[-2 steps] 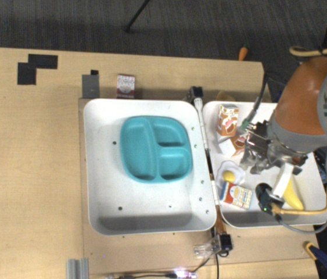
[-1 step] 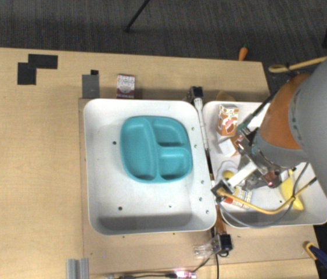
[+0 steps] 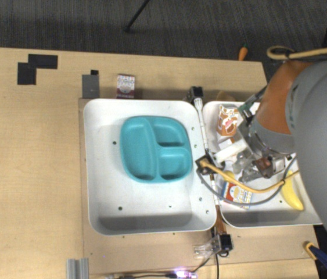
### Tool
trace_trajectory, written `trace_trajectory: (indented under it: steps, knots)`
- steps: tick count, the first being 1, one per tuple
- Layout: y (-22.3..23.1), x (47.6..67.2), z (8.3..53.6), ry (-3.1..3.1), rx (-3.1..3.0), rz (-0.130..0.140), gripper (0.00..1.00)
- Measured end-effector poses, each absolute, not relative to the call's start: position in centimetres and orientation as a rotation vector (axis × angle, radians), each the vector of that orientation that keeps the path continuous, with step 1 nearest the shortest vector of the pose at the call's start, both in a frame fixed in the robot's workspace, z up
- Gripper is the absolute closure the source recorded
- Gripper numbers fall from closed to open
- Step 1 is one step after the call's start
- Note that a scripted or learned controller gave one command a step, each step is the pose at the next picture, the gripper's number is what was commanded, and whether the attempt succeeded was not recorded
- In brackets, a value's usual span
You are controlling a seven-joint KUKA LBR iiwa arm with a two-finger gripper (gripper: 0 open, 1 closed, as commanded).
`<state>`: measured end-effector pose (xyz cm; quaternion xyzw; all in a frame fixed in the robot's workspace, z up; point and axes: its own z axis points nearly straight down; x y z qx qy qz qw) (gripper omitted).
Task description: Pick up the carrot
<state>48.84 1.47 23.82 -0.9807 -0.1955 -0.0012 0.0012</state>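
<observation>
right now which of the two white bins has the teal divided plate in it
The left bin, the one farther from the arm. The teal plate lies near its middle, alone. The right bin instead holds clutter, including a banana, under the gripper.

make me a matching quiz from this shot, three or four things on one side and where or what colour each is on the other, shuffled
Things:
1. tray
2. banana
3. arm
4. small patterned box

Place or colour:
A. yellow, near corner of the right bin
B. on the bench just beyond the left bin
C. teal, lying in the left bin
D. grey with an orange band, over the right bin

Pairs: 1-C, 2-A, 3-D, 4-B
</observation>
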Motion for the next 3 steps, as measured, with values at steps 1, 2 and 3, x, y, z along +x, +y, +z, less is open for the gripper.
trace_trajectory:
  steps: [1, 2, 3]
  knots:
    - [1.4, 48.8, 23.8, -0.615, -3.079, -0.002, 0.00]
    - [1.4, 48.8, 23.8, -0.615, -3.079, -0.001, 0.00]
    - [1.6, 50.0, 18.3, -0.836, -3.024, 0.007, 0.00]
